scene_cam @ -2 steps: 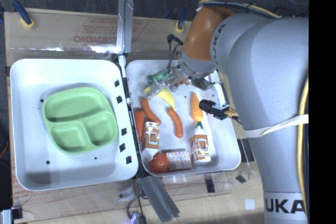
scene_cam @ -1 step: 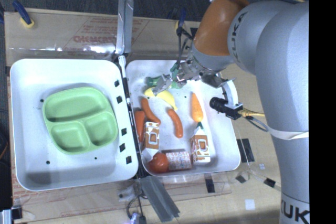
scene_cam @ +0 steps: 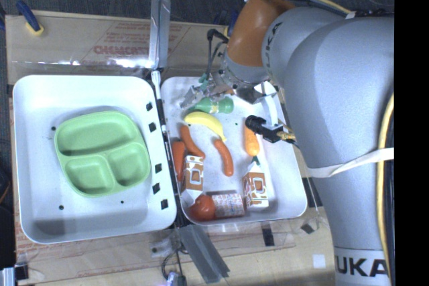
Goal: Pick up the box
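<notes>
Box [scene_cam: 194, 173], brown and white, stands near the right bin's [scene_cam: 289, 171] front left corner, leaning by the left wall; a second like box [scene_cam: 257, 188] sits near the front right corner. Left bin [scene_cam: 27, 144] carries a green divided plate [scene_cam: 102, 152] about its middle, with bare white floor along its rim. In the right bin: red carrot-like pieces [scene_cam: 224, 156] mid-floor, a banana [scene_cam: 204, 121] toward the back, a green item [scene_cam: 218, 104] behind it, an orange piece [scene_cam: 251, 142] by the right wall, a red tomato [scene_cam: 203, 207] and a flat packet [scene_cam: 228, 203] at the front edge. My arm [scene_cam: 322, 77] reaches in over the back right corner, wrist bent down; my claw [scene_cam: 208, 87] hangs at the back edge, well apart from both boxes. I cannot tell its state. Little bare floor shows between items.
</notes>
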Robot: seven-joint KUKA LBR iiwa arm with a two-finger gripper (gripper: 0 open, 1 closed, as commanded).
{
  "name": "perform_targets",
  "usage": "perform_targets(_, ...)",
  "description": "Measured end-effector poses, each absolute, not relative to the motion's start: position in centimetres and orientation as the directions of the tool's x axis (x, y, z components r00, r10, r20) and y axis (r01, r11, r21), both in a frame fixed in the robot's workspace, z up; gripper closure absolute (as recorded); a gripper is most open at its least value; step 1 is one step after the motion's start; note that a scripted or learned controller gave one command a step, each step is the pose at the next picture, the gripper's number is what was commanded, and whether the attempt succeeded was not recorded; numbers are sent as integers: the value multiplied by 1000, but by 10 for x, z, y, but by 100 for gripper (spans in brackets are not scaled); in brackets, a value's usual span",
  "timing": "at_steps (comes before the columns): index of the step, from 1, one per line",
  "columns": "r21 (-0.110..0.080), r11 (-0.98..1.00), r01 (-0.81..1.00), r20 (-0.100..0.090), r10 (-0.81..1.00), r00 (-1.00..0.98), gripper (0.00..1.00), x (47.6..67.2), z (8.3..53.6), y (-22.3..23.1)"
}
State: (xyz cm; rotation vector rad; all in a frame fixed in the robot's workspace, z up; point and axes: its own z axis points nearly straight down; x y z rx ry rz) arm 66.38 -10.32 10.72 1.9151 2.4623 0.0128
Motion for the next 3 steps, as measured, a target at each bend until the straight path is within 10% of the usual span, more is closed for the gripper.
perform_targets(1, 27, 251, 968, -16, 968, -251, 100, 666, 120, -103)
perform_targets(2, -2, -37, 999, 0, 999, 37, 100, 656, 145, -96)
perform_targets(3, -5, 16, 1000, 1, 1000, -16, 100, 574, 91, -101)
